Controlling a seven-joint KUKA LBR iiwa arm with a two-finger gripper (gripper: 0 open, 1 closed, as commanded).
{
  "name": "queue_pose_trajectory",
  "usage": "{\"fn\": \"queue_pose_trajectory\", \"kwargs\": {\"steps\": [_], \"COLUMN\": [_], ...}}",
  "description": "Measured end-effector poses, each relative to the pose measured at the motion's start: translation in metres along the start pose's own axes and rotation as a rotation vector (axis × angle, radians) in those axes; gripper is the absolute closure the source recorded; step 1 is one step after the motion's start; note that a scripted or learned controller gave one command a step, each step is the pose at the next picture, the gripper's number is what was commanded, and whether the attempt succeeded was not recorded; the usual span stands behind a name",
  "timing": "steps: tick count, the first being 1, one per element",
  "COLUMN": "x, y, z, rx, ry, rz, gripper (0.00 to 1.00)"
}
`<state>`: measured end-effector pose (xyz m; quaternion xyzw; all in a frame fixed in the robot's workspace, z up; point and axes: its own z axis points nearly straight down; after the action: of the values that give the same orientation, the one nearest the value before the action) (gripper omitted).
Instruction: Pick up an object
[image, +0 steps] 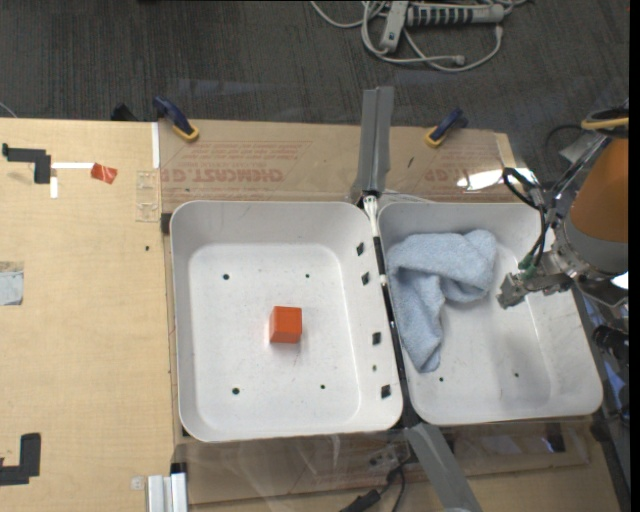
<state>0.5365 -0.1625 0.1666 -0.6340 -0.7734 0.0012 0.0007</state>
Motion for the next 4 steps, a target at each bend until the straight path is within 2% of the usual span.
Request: {"fn": "queue_pose_trajectory", "kwargs": {"steps": [1, 2, 3, 4], "x": [-0.002, -0.023, -0.045, -0.041], "y": [0.044, -0.004, 0.029, 0.052], "z": [-0.027, -0.043, 0.004, -0.037], "rx": [-0.001, 0.001, 0.0, -0.002], "ry": [-0.001, 0.0, 0.0, -0.002], "rz": [0.02, 0.013, -0.103, -0.286], "gripper": [1.0, 1.0, 1.0, 1.0]}}
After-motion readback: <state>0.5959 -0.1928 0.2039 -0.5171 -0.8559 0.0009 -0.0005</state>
